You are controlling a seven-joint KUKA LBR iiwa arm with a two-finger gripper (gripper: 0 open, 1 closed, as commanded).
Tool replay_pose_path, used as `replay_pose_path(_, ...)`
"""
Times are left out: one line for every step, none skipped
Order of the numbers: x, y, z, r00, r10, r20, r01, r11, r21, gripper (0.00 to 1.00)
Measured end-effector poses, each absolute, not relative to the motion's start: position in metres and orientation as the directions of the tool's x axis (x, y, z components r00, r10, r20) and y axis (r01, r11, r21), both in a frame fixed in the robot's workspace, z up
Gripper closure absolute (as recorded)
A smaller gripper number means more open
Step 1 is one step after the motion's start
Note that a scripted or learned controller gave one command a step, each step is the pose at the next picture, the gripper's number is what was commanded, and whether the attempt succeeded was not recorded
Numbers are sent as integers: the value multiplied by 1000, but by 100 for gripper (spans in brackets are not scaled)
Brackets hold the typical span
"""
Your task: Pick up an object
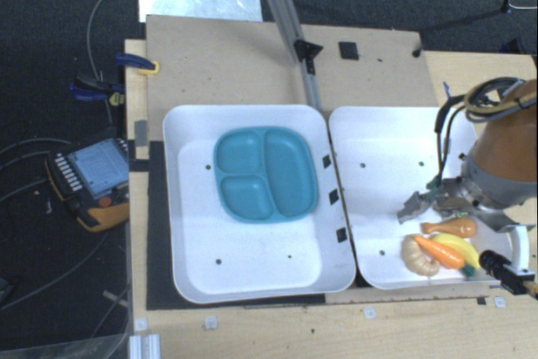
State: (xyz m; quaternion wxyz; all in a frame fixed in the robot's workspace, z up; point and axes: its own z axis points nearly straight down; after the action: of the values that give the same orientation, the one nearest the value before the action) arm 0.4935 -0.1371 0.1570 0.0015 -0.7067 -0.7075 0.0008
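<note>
The gripper (437,204) hangs low over the right bin (378,147), near its front right corner; how wide its jaws stand I cannot tell. Just beside it lie a carrot (439,251), a banana (458,245) and a pale lump (418,258), touching. Best to centre over the carrot, descend straight, and close across its narrow width.

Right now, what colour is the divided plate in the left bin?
Teal blue. The divided plate shows clearly in the camera view.
</note>
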Motion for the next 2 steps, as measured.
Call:
replay_pose_path(492,-133,95,-1,1000,2,1000,1,-4,0)
replay_pose_path(494,-133,87,-1,1000,1,1000,1,3,0)
